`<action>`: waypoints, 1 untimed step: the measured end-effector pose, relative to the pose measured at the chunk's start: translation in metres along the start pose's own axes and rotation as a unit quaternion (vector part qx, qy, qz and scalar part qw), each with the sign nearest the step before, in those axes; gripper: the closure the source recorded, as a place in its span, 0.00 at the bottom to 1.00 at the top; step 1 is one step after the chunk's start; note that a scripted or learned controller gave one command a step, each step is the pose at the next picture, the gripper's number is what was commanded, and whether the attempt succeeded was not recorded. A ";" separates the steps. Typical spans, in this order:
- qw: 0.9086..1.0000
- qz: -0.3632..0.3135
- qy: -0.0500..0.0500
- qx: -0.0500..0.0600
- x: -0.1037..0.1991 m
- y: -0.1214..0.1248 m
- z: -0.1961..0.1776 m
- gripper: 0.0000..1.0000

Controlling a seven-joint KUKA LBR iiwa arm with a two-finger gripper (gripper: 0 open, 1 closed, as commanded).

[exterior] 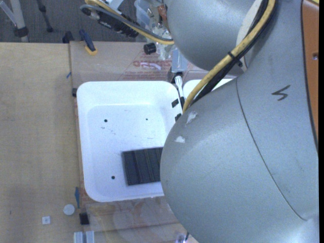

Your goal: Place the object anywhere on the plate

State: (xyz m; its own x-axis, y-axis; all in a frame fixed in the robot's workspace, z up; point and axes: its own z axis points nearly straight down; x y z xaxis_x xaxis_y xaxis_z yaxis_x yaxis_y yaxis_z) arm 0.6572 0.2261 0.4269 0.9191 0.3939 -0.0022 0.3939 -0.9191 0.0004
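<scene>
A dark ribbed rectangular plate [142, 166] lies flat in the lower part of the left white bin [91, 105], its right edge hidden behind the arm. The big grey arm [243, 135] covers the right half of the camera view, with a yellow and black cable [238, 49] running over it. The arm's bulk hides most of the right bin [195, 86].
The bins rest on a brown board on a wooden bench [30, 135]. Small bits lie near the lower left corner of the left bin: a grey disc [69, 209] and a dark clip [83, 218]. A blue clamp [89, 43] sits at the board's top left.
</scene>
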 end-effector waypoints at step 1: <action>1.000 0.000 0.000 0.000 0.000 0.000 0.000 0.00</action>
State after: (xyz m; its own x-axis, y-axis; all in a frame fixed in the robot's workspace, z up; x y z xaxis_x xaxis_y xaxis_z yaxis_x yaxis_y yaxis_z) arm 0.6571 0.2263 0.4269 0.9190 0.3942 -0.0028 0.3942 -0.9190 0.0001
